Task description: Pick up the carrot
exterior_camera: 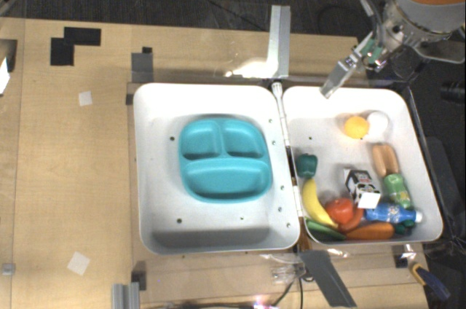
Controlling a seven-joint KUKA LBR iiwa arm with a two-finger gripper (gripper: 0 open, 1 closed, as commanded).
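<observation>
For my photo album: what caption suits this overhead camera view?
Robot gripper poised above the right bin, far from the carrot among toy foods.

lying flat along the near edge of the right-hand bin (408,111), toward its near right corner: the carrot (370,231), orange-red, smooth, elongated, stretching roughly left to right. resting just under a red tomato-like piece (340,211) and a blue bottle (389,214), touching or nearly touching both. sitting just right of a dark green piece (324,231) and the yellow banana (314,202). partly crowded by these neighbours, its upper side showing.
</observation>
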